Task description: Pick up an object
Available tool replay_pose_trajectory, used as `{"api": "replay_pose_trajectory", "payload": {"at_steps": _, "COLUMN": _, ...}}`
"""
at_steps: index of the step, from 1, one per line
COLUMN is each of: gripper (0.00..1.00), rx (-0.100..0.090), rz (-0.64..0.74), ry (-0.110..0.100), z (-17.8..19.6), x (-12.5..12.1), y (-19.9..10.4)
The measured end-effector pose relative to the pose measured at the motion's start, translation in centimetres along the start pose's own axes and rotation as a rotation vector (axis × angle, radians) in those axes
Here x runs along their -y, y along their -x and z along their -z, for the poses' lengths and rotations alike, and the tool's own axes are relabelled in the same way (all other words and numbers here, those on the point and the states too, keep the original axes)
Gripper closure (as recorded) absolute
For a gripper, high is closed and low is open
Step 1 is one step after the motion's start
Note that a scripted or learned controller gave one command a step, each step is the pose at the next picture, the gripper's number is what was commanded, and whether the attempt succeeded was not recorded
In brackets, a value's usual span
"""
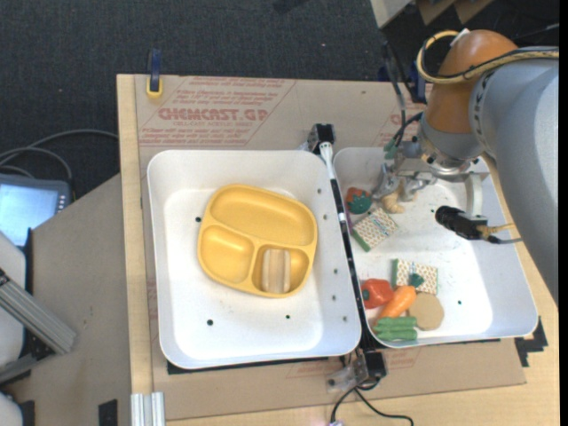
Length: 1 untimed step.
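Over on the left bin (169,264) I see the yellow divided plate (257,238) lying untouched, and in the right bin (506,300) the small items, none of them lifted yet, so by my reading the pick is not done. At the upper left of that bin my gripper (397,187) hangs low, just above the beige piece (391,204), with the green-and-red toy (358,201) just to its left; whether the jaws are wide or narrow I cannot tell.
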<state>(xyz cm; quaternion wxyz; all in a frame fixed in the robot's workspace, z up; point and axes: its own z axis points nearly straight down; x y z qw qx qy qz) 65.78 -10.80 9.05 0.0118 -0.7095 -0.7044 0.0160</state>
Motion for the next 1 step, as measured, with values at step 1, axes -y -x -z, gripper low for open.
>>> {"api": "replay_pose_trajectory", "payload": {"at_steps": 1, "gripper": 1.0, "rx": -0.01, "rz": 0.014, "ry": 0.045, "z": 9.97, "x": 4.59, "y": -7.27}}
